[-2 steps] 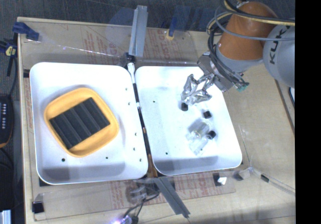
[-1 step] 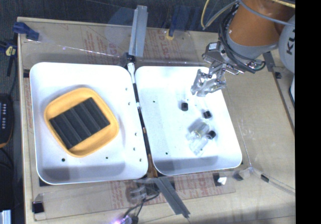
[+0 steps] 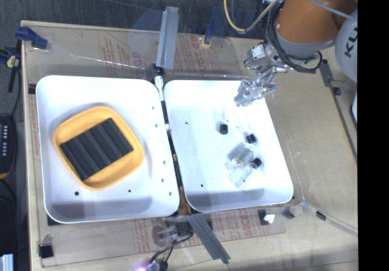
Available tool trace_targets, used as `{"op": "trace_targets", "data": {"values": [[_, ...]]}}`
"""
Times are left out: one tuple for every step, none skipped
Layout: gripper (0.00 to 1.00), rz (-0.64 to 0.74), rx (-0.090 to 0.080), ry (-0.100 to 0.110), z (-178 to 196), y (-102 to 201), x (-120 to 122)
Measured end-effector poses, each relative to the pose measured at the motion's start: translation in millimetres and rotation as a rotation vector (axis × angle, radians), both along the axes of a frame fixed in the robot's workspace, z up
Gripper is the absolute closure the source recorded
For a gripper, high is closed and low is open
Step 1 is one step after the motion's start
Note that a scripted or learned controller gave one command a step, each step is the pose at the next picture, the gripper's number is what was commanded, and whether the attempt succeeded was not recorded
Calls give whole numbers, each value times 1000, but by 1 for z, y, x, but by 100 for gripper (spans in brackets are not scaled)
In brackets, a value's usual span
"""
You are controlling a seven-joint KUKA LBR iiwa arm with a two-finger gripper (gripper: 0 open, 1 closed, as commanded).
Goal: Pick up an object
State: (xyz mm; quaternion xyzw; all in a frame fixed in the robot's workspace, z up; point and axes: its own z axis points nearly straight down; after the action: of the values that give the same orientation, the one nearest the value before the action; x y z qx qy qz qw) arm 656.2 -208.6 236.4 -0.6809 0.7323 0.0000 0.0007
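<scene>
Clear plastic, a small see-through object (image 3: 240,163), lies low in the right bin (image 3: 200,197). My claw (image 3: 250,92) hangs over that bin's far edge, well apart; its spread I cannot tell.

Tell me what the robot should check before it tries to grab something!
1. Gripper above the right bin: ok, over its far edge.
2. Something to grab there: ok, a clear plastic piece and small black bits.
3. Gripper right over a piece: not ok, they lie nearer the bin's middle.
4. Fingers open: cannot tell.
5. Yellow tray in the left bin, out of the way: ok.
</scene>
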Motion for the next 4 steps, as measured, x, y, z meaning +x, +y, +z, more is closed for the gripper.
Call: {"op": "trace_targets", "data": {"values": [[100,-336,1,2,-144,15,1],[100,-161,1,5,-115,0,-18],[100,252,0,-1,-102,1,1],[100,575,2,5,-144,10,-30]]}}
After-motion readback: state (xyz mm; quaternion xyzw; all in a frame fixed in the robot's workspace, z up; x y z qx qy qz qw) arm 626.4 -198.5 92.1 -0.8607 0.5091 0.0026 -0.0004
